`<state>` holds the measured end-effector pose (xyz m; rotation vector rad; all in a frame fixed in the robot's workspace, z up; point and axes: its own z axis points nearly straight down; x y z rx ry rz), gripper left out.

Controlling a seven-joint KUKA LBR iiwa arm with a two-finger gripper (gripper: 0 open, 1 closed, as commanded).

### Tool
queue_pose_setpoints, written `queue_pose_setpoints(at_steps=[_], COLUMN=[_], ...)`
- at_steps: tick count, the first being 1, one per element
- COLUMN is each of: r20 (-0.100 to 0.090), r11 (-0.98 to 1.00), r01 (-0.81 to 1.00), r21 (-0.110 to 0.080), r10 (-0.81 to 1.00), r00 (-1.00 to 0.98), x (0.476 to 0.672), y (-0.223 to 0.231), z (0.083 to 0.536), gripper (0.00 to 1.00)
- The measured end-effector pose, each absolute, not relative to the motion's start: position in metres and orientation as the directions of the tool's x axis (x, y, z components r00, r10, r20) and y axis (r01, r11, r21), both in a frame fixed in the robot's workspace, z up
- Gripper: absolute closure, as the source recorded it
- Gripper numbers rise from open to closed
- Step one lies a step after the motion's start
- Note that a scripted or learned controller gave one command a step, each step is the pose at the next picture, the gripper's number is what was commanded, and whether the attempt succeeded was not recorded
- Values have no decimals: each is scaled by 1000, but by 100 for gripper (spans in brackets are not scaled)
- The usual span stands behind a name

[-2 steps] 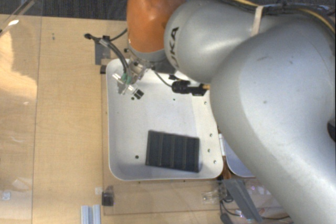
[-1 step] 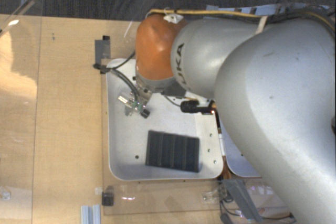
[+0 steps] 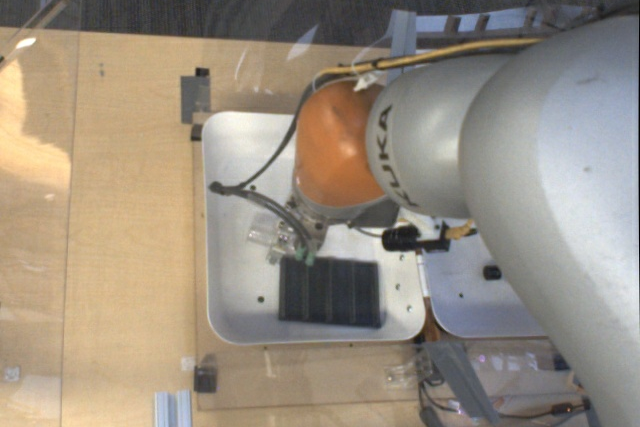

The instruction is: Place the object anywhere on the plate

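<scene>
A dark ribbed rectangular plate (image 3: 330,293) lies flat in the front part of the left white bin (image 3: 228,215). My gripper (image 3: 276,241) hangs low over the bin floor just off the plate's far left corner, under the orange wrist band (image 3: 335,150). Its pale, translucent tip blends with the white floor. No object is visible in it. A small dark speck (image 3: 261,298) lies on the bin floor left of the plate. Much of the bin's back right is hidden behind the arm.
The grey arm (image 3: 520,145) covers the right bin (image 3: 470,315) for the most part; a small black item (image 3: 491,272) sits on its visible floor. A black cable (image 3: 250,183) loops from the wrist over the left bin. Wooden bench top lies to the left.
</scene>
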<state>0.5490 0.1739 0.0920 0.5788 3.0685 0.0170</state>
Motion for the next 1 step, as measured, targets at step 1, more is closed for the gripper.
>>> queue_pose_setpoints(at_steps=[1], r20=[-10], r11=[999], r01=[52], r21=[6], r10=[52], r00=[-999], x=[599], y=[220], z=[174], gripper=[100])
